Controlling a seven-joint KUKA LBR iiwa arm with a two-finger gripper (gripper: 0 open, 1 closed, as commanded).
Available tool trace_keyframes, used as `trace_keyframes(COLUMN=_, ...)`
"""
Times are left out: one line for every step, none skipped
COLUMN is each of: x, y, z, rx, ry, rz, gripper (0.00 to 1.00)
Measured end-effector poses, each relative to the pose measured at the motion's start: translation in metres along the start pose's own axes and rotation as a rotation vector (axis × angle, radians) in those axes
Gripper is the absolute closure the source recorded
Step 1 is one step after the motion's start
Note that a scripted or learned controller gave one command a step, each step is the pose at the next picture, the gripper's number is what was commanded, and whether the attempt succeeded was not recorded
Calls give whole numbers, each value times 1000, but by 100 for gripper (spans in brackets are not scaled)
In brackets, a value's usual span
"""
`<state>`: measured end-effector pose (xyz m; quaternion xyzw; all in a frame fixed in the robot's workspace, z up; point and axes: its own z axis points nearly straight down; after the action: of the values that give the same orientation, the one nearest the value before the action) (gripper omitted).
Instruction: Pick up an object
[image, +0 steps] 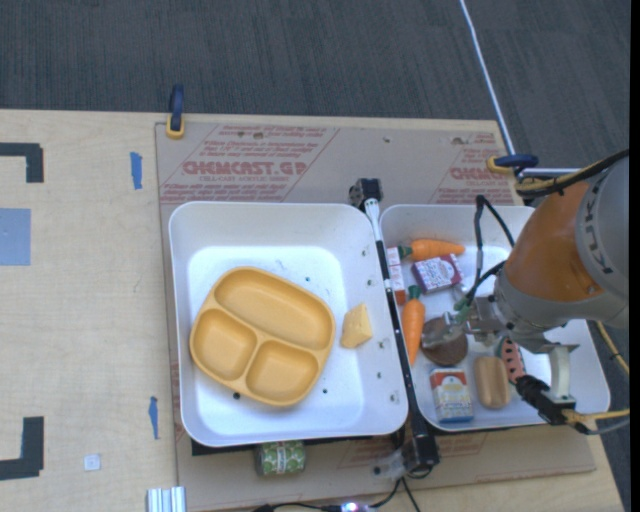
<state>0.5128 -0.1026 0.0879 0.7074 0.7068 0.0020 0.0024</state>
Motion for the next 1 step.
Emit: trace_keyframes(x=0, y=2, z=-12, rx=-7, ry=-2, rz=0, gripper=100)
